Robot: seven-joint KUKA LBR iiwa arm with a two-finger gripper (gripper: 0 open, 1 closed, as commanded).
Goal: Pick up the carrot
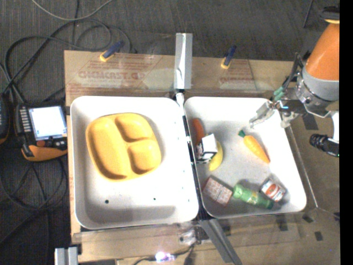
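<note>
The carrot [257, 148] is orange with a small green top pointing up-left. It lies loose on the floor of the right bin [231, 112], toward that bin's right side. My gripper [271, 118] hangs over the bin's upper right corner, up and right of the carrot and apart from it. Its fingers [258, 118] stand open with nothing between them. The grey arm with its orange band [326, 51] comes in from the right edge.
The right bin also holds a reddish sausage [197, 129], a small white box [208, 146] on a yellow fruit [217, 158], a brown packet [217, 191], a green bottle [251, 196] and a red can [273, 191]. A yellow divided plate [126, 145] sits in the left bin [83, 203].
</note>
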